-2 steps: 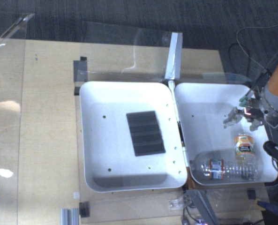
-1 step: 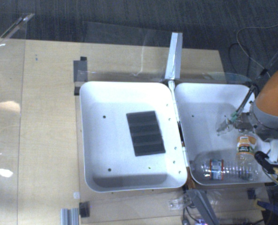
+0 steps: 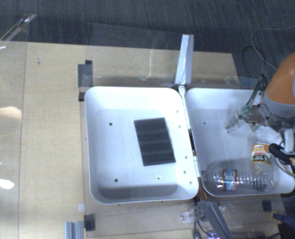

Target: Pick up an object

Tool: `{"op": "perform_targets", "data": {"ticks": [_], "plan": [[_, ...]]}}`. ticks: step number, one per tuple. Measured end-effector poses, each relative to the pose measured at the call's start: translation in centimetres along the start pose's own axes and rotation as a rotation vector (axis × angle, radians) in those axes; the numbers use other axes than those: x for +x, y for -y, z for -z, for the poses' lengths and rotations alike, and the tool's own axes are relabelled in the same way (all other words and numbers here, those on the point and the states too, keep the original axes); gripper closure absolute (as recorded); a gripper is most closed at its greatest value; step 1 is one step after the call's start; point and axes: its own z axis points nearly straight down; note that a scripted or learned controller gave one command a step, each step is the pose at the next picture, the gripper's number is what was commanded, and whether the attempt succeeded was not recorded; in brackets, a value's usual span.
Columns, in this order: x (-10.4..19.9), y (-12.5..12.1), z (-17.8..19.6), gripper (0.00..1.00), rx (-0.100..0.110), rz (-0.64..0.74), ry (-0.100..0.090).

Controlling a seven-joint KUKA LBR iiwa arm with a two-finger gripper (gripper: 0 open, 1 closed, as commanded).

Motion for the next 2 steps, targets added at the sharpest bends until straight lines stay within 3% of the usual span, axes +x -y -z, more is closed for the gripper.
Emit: {"op": "perform_targets", "data": {"ticks": [1,2], "plan": [[-0.56,5.72,1.25,0.00,-0.021,0.005,0.008],[-0.53,6.49,1.27,0.00,-0.048,0.027,0.018]]}}
